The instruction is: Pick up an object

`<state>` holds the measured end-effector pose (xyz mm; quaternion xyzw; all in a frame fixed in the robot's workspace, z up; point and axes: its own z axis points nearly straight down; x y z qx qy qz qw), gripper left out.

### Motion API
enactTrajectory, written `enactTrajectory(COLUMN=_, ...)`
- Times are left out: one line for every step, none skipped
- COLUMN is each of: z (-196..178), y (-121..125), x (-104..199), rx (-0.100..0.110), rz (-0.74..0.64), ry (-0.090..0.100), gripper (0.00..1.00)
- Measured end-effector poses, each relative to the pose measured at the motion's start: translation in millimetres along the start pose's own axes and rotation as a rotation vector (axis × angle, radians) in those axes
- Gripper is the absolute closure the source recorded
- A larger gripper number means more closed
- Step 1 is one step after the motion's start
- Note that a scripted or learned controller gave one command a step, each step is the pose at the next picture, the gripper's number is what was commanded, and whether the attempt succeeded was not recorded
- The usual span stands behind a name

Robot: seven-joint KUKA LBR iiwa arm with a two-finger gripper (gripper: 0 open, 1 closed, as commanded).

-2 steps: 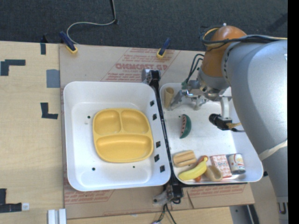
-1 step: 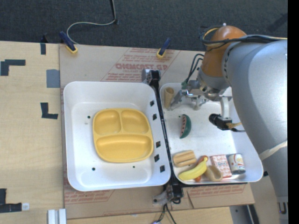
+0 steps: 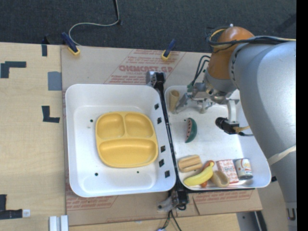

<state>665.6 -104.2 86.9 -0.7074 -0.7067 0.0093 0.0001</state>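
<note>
**1. Placement**

Two shallow white bins stand side by side on a brown cardboard sheet (image 3: 139,69). The left bin (image 3: 77,129) and the right bin (image 3: 262,174) meet along their middle edges. Blue-and-yellow clamps (image 3: 70,42) grip the far edge of the sheet, presumably to stop the base shifting under the arm.

The left bin carries a yellow divided plastic plate (image 3: 127,139), lying flat near its centre. All loose items lie in the right bin, on the side from which the arm reaches in.

**2. Gripper**

The gripper (image 3: 184,101) hangs low over the far-left corner of the right bin, just beside a small tan plastic cup (image 3: 174,98). Whether it is apart or together cannot be told from this angle. Nothing is seen clamped in it. The cup is judged the likely target, being the closest item. It stands close to the bin wall, which may restrict the approach.

**3. Count**

- Bins: two.
- Clamps: two.
- Plates: one, with three compartments.
- Loose items in the right bin: seven.
  - The cup.
  - One red-and-green toy watermelon slice (image 3: 190,130), near the middle.
  - One tan toy hot-dog bun (image 3: 189,162).
  - One yellow toy banana (image 3: 199,176).
  - One tan rounded piece (image 3: 220,178).
  - One red-and-white small carton (image 3: 226,170).
  - One small printed can (image 3: 244,168).

The last five are crowded along the near edge.
</note>
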Motion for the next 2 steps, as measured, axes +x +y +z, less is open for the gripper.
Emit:
enactTrajectory(z=-0.1, y=0.1, x=0.8, rx=-0.001, rz=0.001, ry=-0.002, gripper=0.0)
enactTrajectory(z=0.0, y=0.3, x=0.3, rx=-0.002, rz=0.0, ry=-0.001, gripper=0.0)
